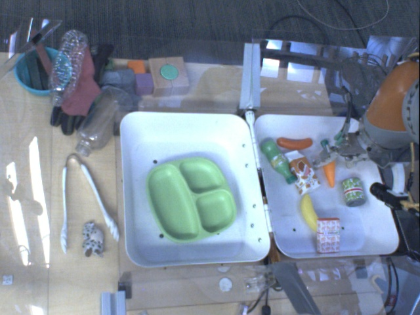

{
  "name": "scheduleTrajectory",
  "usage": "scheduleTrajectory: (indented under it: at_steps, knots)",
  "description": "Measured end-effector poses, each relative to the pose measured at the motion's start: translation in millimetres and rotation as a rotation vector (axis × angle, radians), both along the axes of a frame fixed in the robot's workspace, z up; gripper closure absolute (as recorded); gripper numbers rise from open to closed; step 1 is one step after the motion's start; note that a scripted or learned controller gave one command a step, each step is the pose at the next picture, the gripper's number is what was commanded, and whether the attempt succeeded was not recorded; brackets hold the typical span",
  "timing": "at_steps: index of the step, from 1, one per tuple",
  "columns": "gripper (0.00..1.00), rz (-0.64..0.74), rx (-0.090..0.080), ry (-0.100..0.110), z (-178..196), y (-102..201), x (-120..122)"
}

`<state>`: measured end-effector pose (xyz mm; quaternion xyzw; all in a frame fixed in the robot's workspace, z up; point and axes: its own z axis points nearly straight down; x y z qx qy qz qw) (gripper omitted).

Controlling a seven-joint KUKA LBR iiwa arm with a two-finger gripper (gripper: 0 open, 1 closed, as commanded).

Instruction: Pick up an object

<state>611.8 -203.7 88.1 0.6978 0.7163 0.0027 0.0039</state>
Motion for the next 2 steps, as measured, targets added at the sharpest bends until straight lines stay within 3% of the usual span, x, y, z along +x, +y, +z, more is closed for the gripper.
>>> scheduleTrajectory:
  at_steps: [1, 2]
  knots:
    - [1.00, 0.004, 0.000, -0.007, 12.6, 1.6, 2.7]
    - [1.00, -0.020, -0.001, -0.001, 113.5, 29.3, 16.7]
